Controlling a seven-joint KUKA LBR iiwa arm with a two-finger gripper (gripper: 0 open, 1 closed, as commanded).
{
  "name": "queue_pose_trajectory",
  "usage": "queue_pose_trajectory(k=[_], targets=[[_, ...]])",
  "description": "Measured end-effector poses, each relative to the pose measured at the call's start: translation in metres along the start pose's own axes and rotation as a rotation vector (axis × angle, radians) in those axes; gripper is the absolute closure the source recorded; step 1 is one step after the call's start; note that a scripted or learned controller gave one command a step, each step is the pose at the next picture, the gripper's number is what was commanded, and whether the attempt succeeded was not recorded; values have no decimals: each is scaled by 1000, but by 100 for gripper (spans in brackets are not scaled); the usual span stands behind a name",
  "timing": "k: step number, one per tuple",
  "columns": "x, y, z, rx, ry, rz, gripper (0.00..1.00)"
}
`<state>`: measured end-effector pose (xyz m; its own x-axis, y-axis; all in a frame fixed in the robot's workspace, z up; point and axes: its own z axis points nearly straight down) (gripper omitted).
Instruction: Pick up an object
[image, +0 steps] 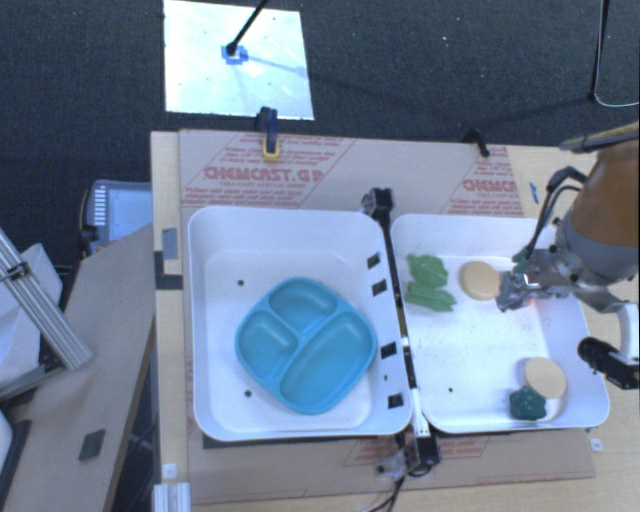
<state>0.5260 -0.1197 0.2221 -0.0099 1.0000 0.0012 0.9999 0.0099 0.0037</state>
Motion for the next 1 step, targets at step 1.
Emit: queue_pose_trajectory(k=[1], targets=[[51,4,-11,0,0,-1,100]])
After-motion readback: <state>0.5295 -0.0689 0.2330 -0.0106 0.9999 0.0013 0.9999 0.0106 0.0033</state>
